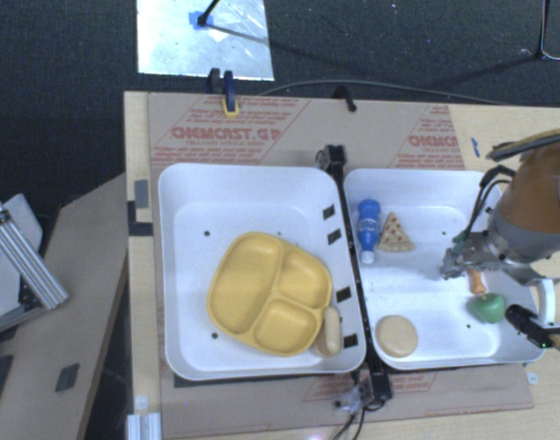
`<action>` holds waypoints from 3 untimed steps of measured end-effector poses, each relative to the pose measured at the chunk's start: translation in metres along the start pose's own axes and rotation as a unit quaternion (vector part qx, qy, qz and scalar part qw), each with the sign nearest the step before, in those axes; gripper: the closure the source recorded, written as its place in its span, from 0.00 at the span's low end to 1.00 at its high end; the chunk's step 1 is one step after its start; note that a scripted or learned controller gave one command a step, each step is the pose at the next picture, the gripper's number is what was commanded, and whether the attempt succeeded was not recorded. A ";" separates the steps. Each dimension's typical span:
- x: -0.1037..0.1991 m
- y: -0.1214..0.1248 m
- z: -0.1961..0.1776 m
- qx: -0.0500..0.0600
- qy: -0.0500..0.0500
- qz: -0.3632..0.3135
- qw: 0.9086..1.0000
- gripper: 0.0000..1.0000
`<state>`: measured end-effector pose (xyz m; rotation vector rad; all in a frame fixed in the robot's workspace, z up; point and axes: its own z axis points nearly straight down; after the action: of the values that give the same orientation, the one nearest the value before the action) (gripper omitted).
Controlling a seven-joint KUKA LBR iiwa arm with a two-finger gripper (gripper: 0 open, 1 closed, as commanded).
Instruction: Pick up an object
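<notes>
The right bin (426,195) holds a blue bottle (368,225) lying along its left wall and a pizza slice toy (395,234) just right of it. A round tan bun (397,335) lies near the front left corner. A green ball-shaped toy (488,308) with a small orange piece (478,282) above it rests at the front right. My gripper (455,266) hangs low over the bin's right half, just left of the orange piece and well right of the pizza slice. Nothing shows as held.
The left bin (197,200) carries a yellow divided plate (269,291) with a beige bread-like toy (330,330) at its front right edge. The grey arm with its orange band (536,200) covers the right bin's right wall. A black cable (532,326) trails at the front right.
</notes>
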<state>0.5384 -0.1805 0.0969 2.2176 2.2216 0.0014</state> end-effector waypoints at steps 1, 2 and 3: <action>-0.004 0.004 -0.044 -0.002 0.000 -0.001 1.000 1.00; -0.009 0.007 -0.089 -0.002 0.000 -0.001 1.000 1.00; -0.013 0.015 -0.151 -0.003 -0.001 -0.001 1.000 1.00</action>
<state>0.5527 -0.1931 0.2484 2.2102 2.2202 0.0066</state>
